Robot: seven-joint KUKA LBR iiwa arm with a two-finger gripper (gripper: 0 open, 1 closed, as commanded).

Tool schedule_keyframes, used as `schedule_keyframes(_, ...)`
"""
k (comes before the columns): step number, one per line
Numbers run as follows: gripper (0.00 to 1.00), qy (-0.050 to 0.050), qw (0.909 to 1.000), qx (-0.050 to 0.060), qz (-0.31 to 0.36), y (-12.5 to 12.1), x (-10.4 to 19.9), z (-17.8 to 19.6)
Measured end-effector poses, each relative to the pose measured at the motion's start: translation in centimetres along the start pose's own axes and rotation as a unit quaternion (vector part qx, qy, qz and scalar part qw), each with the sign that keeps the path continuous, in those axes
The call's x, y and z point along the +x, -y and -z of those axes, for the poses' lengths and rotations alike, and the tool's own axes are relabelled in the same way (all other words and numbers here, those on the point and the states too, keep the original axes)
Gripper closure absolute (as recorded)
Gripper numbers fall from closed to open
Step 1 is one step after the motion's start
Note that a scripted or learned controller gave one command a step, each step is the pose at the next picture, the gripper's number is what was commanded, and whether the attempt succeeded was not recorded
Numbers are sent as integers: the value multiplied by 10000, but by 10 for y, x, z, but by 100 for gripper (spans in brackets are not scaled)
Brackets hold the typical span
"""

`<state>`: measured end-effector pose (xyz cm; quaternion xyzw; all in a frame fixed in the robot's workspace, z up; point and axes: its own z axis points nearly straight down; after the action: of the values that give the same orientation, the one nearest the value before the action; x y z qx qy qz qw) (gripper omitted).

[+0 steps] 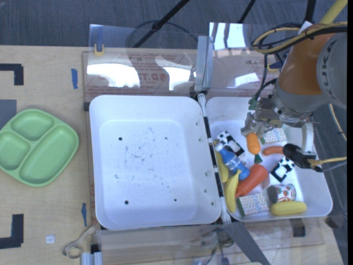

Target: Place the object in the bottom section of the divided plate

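Meanwhile, divided plate [37,146] runs lengthwise lower-left to upper-right.

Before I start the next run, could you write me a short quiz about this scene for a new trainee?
1. True or false: the green plate lies inside the left bin.
2. Which bin holds the toy food? A) the left bin B) the right bin C) both bins
3. Fill in: the end effector is above the ____ bin, close to a small orange piece.

Key
1. False. The plate rests on the wooden bench, to the left of both bins.
2. B. The carrot, the banana and the other toys are all there.
3. Right.
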<state>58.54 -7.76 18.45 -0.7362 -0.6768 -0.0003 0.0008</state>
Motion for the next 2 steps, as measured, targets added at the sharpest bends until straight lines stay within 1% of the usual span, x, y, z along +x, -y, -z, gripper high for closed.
schedule_keyframes(1,100,-4,10000,-8,3,-1,1,10)
schedule_keyframes(2,100,3,9988,8,498,53,82,5)
